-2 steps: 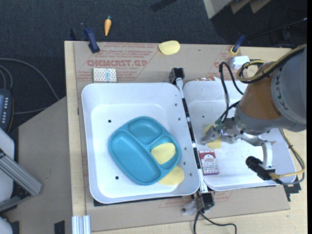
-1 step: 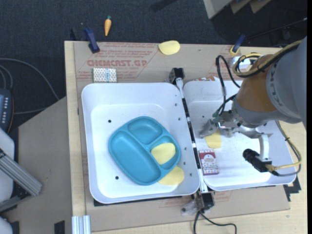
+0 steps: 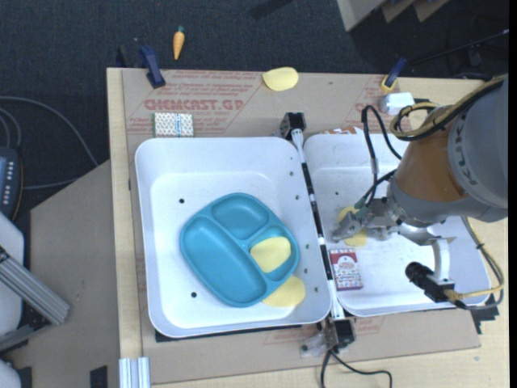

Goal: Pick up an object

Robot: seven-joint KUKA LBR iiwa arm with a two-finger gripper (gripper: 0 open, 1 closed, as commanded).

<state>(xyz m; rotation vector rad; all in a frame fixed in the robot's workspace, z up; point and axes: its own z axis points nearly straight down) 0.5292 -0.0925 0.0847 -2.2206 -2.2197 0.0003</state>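
Grey and orange, the arm reaches into the right bin (image 3: 380, 301), its fingers (image 3: 349, 229) low at the bin's left side over a small yellow object (image 3: 350, 215); how far apart they stand, I cannot tell. Just nearer lies a red-and-white card packet (image 3: 346, 268). Left bin (image 3: 161, 168): a blue divided plate (image 3: 234, 247) with yellow pieces (image 3: 272, 253).

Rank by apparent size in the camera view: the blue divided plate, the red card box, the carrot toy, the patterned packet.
1. blue divided plate
2. red card box; patterned packet looks about equal, so I won't rank them
3. carrot toy
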